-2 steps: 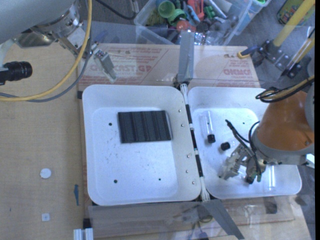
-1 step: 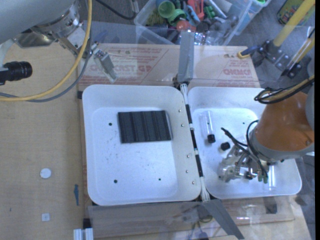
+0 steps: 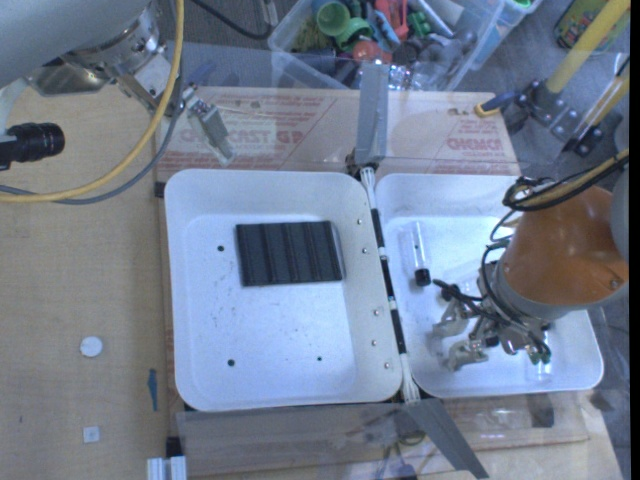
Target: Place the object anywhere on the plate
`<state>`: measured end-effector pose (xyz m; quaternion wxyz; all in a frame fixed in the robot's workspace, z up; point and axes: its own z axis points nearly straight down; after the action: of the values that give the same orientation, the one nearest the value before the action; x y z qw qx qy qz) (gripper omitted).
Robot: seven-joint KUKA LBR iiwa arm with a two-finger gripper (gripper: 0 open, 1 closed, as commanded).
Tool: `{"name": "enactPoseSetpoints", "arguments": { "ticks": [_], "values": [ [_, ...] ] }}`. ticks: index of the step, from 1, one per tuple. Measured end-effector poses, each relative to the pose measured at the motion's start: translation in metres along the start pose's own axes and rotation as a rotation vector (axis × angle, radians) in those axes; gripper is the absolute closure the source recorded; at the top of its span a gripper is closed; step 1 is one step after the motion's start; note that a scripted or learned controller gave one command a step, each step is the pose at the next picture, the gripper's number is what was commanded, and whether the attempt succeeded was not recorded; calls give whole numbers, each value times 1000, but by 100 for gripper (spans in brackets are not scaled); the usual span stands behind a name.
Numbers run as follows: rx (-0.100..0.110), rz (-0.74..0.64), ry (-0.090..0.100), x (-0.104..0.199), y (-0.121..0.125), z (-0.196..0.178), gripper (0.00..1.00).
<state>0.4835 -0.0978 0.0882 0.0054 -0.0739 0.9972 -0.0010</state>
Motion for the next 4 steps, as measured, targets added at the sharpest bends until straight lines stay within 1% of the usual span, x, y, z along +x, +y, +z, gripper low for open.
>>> {"name": "enactPoseSetpoints", "arguments": {
  "ticks": [2, 3, 4],
  "values": [
    [0, 4, -11, -4, 0, -20, 100],
    [-5, -293, 3, -16, 73, -97, 100],
    [-5, -233, 4, -35, 184, -97, 100]
  ]
}}
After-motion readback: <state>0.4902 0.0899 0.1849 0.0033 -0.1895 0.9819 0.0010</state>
